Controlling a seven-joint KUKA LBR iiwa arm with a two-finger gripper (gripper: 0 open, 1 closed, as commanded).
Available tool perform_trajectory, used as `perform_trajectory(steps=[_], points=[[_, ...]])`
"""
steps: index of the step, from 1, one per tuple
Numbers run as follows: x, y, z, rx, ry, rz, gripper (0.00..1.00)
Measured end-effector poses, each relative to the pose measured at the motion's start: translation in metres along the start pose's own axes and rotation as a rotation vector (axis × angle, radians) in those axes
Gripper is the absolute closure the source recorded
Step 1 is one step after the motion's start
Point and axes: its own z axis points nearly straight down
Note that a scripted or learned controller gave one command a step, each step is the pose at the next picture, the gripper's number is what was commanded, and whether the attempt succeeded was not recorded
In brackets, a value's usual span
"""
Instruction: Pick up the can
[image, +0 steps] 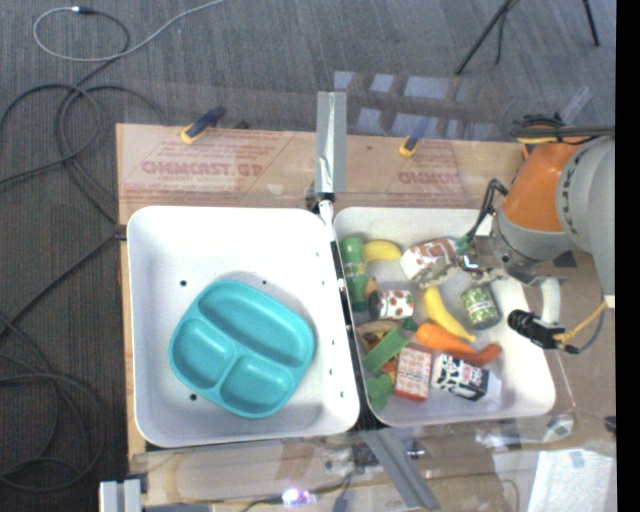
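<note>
We see two white bins on the bench: the left bin (150, 300) holds just a teal divided plate (242, 346) w/ three compartments, lying toward its front edge. The right bin (535, 395) is packed: green bottle (353, 262) & yellow lemon (381, 251) by its back-left corner, banana (445, 314) and carrot (455, 343) mid-bin, two small cartons (440, 375) along the front edge; the can (480, 306), green label, print too small to read, sits right of centre near the right wall. The gripper (472, 262) hangs just above the can; open or closed, we can't tell, & the board behind the bins reads "CHEMCAST GP".
</note>
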Motion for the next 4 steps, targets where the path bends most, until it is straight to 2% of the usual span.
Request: perform_trajectory(steps=[1,2,3,4], points=[[-0.003,0.001,-0.001,-0.004,0.008,0.053,0.0],[-0.006,-0.02,-0.004,-0.012,0.0,0.014,0.0],[-0.008,-0.035,-0.005,-0.015,0.0,-0.014,0.0],[-0.006,-0.044,-0.006,-0.019,0.009,0.231,0.0]])
